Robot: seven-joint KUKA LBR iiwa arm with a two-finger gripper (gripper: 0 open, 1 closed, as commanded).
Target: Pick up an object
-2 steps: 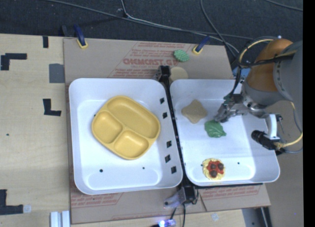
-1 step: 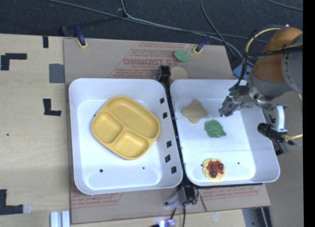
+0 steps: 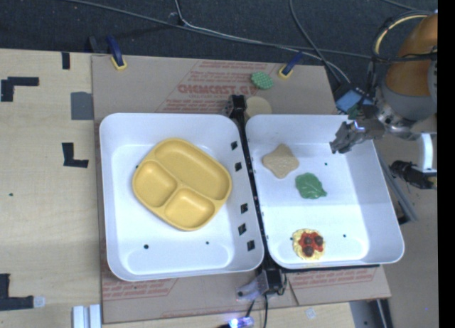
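Objects: tan piece [image 3: 280, 161], green piece [image 3: 311, 186], pizza toy [image 3: 308, 243] — all in right bin [image 3: 370, 198].
Yellow tray [image 3: 183, 183]: left bin [image 3: 121, 198].
Gripper [image 3: 343, 141]: over right bin's far edge, holding nothing — whether open or closed, cannot tell.
Risk: flat pieces may slip; descent here might clip the wall.

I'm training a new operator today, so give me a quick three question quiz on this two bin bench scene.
1. True or false: the yellow tray lies in the left bin.
2. How many small items lie in the right bin?
3. Which item lies nearest the gripper: A) tan piece, B) green piece, C) red-topped piece?

Key: 1 true; 2 three; 3 A.
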